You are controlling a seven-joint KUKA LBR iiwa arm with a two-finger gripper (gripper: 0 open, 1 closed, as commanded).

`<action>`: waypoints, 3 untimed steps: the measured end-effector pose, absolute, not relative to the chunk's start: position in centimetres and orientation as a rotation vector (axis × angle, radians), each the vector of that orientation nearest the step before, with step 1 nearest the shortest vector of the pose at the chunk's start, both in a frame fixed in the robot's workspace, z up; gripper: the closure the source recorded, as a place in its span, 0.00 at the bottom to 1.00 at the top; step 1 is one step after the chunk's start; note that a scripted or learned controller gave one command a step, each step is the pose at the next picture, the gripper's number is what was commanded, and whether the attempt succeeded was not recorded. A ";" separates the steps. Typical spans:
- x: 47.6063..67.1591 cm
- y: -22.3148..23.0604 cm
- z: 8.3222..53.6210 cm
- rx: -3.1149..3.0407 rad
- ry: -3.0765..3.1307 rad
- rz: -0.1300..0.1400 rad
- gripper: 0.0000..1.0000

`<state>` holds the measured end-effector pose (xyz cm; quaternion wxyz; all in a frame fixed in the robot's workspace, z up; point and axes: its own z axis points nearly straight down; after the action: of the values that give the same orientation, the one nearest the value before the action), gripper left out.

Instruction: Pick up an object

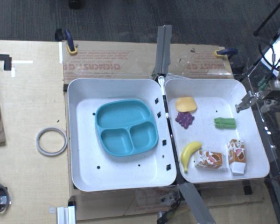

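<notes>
Six small things are being held by the right bin (210, 88), whose floor is being shared loosely, with none of them stacked. A yellow rounded piece (186, 104) is being kept near the bin's far left corner, and a purple bunch of grapes (185, 119) is being pressed just against its near side. A green oblong piece (224, 122) is being left apart from these, toward the bin's right wall. Along the near wall, a banana (190, 154) is being laid with its curve toward the left wall; a small carton (209, 159) is being rested on its side just beside it, and a second carton (236, 156) is being set close by on the right. A grey metal piece (242, 105) is being seen at the right rim, above and to the right of the green oblong piece, apart from it. The left bin (84, 125) is being occupied by a blue divided plate (126, 127). On the bench to the left, a grey ring (38, 141) is being left lying flat.
</notes>
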<state>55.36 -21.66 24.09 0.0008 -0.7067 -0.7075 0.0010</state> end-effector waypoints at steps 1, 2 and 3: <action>49.0 -16.9 15.5 -2.174 -2.263 0.003 0.00; 47.7 -22.2 13.0 -2.182 -2.255 0.002 0.00; 49.8 -22.2 11.0 -1.557 -2.728 -0.001 0.00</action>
<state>49.84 -22.17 10.96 0.0001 -0.4958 -0.8685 -0.0002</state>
